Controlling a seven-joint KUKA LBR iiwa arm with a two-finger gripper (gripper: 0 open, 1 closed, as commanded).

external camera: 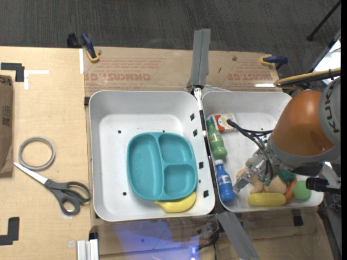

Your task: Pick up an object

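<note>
Camera view: end effector (250, 173), spread unclear, above yellow corn cob (266, 199) in right bin (246, 99).

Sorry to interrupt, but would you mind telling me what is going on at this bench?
A robot arm is reaching into the right bin, its hand low among toy food: a corn cob, a blue bottle and a green bottle. Whether it grips anything is unclear. The left bin holds a teal divided plate and a banana.

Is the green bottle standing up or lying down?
Lying down. The green bottle rests on its side along the left wall of the right bin, its orange cap pointing toward the far rim, with the blue bottle lying just below it.
</note>
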